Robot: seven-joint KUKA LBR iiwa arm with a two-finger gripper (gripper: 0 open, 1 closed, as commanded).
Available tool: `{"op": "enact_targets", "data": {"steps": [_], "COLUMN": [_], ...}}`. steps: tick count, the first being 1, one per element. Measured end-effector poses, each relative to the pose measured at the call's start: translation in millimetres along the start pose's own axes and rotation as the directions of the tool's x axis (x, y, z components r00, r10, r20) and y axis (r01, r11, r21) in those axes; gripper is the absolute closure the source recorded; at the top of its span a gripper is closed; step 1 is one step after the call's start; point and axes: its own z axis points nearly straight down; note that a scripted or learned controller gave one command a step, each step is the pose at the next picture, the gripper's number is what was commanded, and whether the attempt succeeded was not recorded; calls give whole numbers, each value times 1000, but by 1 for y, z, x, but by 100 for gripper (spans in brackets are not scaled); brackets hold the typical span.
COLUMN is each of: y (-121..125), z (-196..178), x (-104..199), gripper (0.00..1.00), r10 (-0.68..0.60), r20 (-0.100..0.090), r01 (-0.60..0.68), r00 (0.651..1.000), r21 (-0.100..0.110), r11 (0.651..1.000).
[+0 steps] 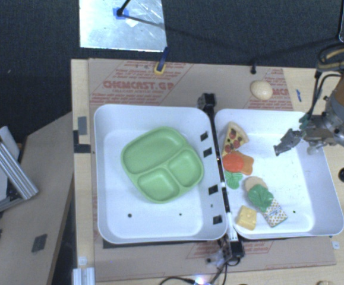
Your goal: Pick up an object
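In the right bin (320, 183), several toy foods lie along the left side. They include a pizza slice (235, 138), a red-orange tomato piece (236, 161), a small green piece (233, 180), a broccoli (259, 198), a yellow cheese wedge (247, 217) and a patterned cracker (275, 214). My gripper (299, 145) hangs over the upper right part of this bin, to the right of the pizza slice and apart from all the toys. It is open, with nothing between its fingers.
The left bin (109, 177) holds a green divided plate (161, 164). A black divider (216, 165) runs between the bins. A beige egg-shaped object (261, 89) lies on the cardboard behind the right bin. The arm's cables (338, 55) rise at the far right.
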Motion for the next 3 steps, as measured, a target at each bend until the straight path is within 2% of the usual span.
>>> {"op": "enact_targets", "data": {"steps": [1, 2, 3], "y": [2, -6, 2], "z": [-6, 51, 110], "x": [0, -2, -5], "gripper": [0, 0, 0], "r10": [-3, 0, 0], "r20": [2, 1, 1], "r01": [3, 0, 0], "r00": [1000, 1000, 1000], "r21": [-12, -8, -9], "r11": [1000, 1000, 1000]}}
